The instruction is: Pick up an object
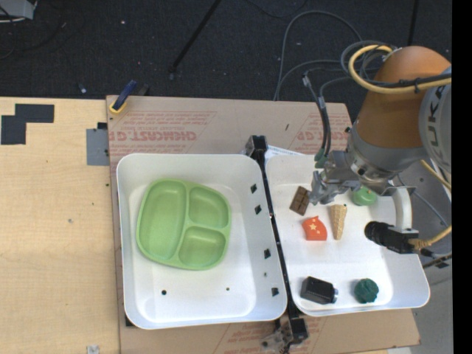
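Note:
The right bin (413, 282) holds several small objects. A brown chocolate-like bar (299, 200) lies near its left wall, with a red piece (315, 228) and a tan cone (338, 220) just below it. A light green item (363, 195) peeks out from under the arm. A black block (318, 290) and a dark green lump (366, 290) rest near the front edge. My gripper (324, 189) hangs low over the bin's upper middle, just right of the brown bar and above the cone.
The left bin (147, 301) carries a light green divided plate (184, 223). A black divider (267, 227) runs between the bins. A black cylinder on the arm (387, 236) juts over the right bin. Cardboard lies beneath both bins.

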Controlling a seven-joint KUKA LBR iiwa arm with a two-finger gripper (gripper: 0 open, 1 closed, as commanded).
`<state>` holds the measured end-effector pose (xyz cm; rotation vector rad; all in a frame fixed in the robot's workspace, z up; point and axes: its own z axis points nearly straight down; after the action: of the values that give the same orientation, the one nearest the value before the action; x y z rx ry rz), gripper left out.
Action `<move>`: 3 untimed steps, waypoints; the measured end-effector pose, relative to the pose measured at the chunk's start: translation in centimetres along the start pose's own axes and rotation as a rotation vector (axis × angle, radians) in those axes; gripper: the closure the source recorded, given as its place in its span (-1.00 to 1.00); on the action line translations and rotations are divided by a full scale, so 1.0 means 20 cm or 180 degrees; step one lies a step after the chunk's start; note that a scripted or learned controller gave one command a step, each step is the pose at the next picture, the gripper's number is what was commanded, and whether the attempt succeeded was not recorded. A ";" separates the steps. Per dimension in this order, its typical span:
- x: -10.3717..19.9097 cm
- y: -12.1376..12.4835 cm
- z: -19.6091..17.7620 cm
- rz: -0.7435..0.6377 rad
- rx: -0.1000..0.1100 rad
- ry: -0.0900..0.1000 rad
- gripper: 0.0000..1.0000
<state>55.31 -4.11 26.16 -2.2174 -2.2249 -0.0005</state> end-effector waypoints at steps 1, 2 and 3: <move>0.24 0.04 0.06 0.0007 0.0004 -0.0002 1.00; 0.47 0.08 0.12 0.0004 0.0005 -0.0002 1.00; 0.75 0.11 0.17 0.0004 0.0003 -0.0002 1.00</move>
<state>57.48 10.81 22.85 -2.2186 -2.2234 0.0012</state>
